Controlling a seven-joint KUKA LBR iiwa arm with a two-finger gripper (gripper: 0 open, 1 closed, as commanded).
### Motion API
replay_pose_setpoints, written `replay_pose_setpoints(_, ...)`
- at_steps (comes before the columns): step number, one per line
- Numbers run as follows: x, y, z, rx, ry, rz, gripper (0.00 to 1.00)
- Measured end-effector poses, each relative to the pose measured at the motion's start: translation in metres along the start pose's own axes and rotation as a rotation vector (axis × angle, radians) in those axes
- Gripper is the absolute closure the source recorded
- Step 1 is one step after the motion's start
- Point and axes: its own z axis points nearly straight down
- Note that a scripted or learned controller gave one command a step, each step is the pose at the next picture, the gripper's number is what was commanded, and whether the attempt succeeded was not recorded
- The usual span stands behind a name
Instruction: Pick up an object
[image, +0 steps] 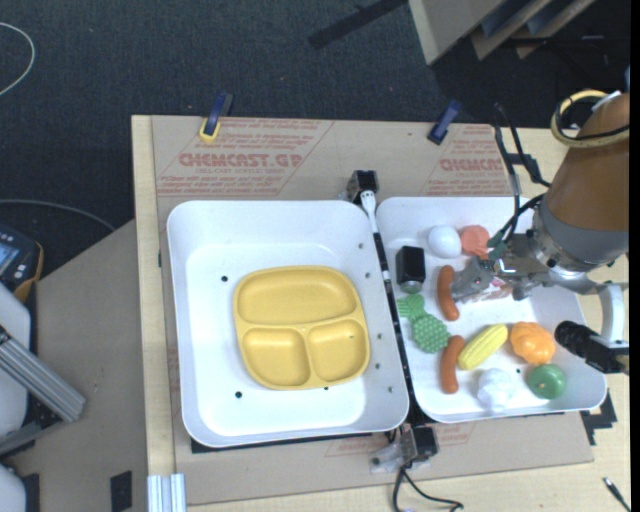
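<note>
The right bin holds several toy foods. A white egg and a salmon-coloured piece lie at the back, with a black block to their left. An orange sausage lies just left of my gripper, which hangs low over the middle of the bin. In front of the gripper are a yellow corn cob, an orange fruit, a second sausage, a green apple and a white lump. Two green pieces sit near the left wall.
The left bin holds a yellow divided plate. The arm's grey body and orange band cover the right bin's far right corner. Clamps hold the cardboard at the back edge.
</note>
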Motion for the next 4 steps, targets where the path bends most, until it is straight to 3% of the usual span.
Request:
replay_pose_setpoints(1,0.0,0.003,-0.007,-0.014,-0.002,-0.003,0.0)
replay_pose_setpoints(3,-0.01,-0.007,0.094,-0.006,0.0,-0.001,0.0)
replay_pose_setpoints(4,-0.009,-0.003,0.124,-0.022,0.002,-0.002,0.0)
